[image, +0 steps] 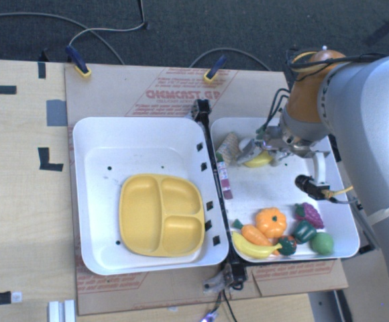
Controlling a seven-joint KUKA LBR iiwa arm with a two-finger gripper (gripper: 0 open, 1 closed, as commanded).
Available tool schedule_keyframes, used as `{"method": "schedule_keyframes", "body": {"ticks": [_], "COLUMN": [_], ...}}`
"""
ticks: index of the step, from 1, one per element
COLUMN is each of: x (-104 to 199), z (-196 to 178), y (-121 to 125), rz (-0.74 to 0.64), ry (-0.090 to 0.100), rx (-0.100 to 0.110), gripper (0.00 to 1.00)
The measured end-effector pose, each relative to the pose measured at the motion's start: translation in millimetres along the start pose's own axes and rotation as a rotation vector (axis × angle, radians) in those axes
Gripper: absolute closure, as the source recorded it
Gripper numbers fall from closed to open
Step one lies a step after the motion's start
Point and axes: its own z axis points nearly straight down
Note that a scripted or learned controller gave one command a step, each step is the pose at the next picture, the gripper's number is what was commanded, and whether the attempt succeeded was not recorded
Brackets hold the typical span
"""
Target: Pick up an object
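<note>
end effector point(265, 149) low at the upper edge of the right bin point(345, 250), beside a small yellow banana-shaped piece point(258, 159); finger state cannot be told. glossy plastic fruit point(272, 222) clustered along the bin's lower rim, centre floor open. left bin point(87, 139) holds a smooth yellow divided tray point(161, 215).

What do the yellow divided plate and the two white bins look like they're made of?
The yellow divided plate looks like moulded plastic, matte: uniform colour, rounded compartment ridges, no glare. The left bin and right bin look like thin formed plastic with a slight sheen: smooth rolled rims and soft highlights. I can't tell the exact plastic type.
</note>
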Motion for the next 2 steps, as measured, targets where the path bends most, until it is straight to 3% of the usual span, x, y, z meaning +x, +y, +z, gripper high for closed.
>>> {"method": "schedule_keyframes", "body": {"ticks": [1,2], "x": [21.0,24.2], "z": [1.5,-8.4], "y": [19.5,19.6], "rz": [0.005,0.003], "ry": [-0.011,-0.006], "rx": [0.012,0.016], "gripper": [0.00,1.00]}}
